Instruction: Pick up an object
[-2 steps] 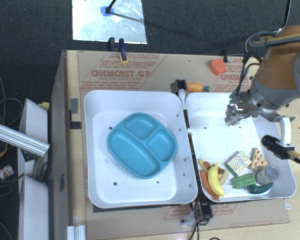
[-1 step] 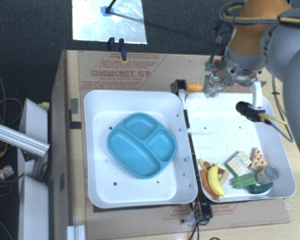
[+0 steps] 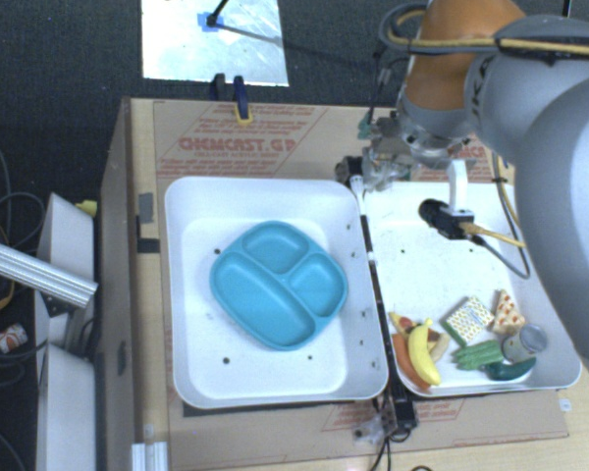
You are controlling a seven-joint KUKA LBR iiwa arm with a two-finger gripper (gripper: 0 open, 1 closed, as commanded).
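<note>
The end effector [image 3: 383, 170] hung over the right bin's [image 3: 412, 273] far-left corner, its state untellable; reaching the banana [image 3: 424, 353] required centering, then descending.

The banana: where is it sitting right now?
The banana lies in the right bin, at its near left corner, beside an orange carrot-like piece and left of the other toy foods piled along the near edge.

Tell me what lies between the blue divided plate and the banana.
In the camera view, the two bins' touching walls run between the blue divided plate and the banana. Beside the banana lies an orange carrot-like piece.
</note>
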